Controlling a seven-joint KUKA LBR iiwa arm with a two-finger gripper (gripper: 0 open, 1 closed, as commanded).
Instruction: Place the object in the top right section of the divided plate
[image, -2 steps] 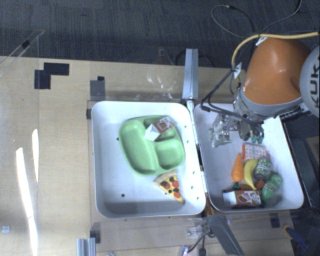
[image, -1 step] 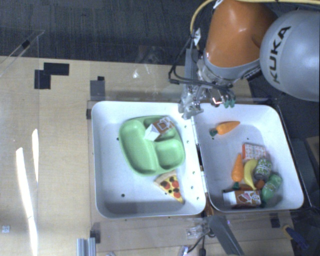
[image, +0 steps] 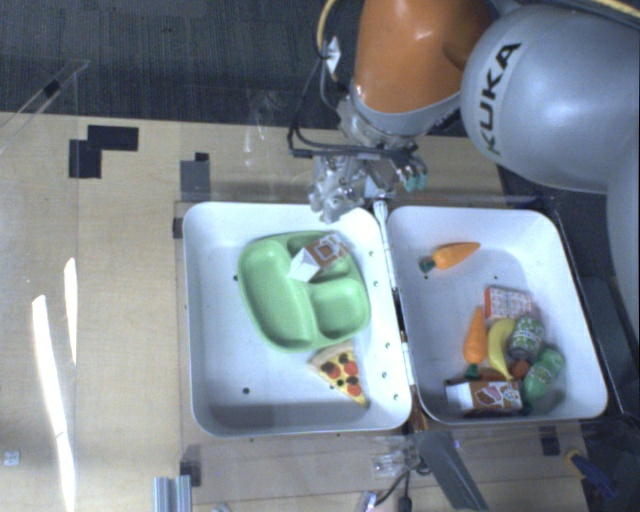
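Triangular pizza slice (image: 340, 372) beside glossy green divided plate (image: 303, 289)

Pizza slice (image: 340, 372) lower center; carrot (image: 452, 255) upper right; clutter of toy food (image: 505, 360) lower right; black markers (image: 98, 147) upper left on counter (image: 90, 320).

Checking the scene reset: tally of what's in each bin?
Left white bin:
Green divided plastic plate: 1
Small brown carton: 1
Toy pizza slice: 1

Right white bin:
Orange toy carrot: 1
Piled toy foods: count unclear

Total: 4 plus pile

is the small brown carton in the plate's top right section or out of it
In: the small brown carton lies inside the green divided plate, in its top right section.
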